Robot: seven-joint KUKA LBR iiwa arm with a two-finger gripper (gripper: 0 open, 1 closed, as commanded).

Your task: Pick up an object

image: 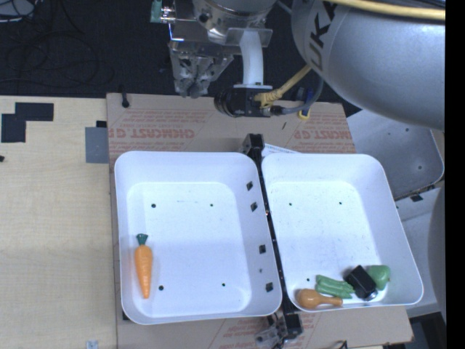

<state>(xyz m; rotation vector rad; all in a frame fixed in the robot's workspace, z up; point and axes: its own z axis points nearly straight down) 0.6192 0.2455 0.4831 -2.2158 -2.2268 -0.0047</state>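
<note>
My gripper (195, 86) up past bins' far edge, finger state unclear. Carrot (143, 265) in left bin (182, 167), near-left corner.

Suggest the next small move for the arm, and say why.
Probably bring the end effector toward the camera and down over the carrot. The end effector hangs beyond the bins' far edge, nowhere near any object. The carrot lies alone in the left bin, near its front-left corner, while the pieces in the right bin crowd together in its front corner.
</note>
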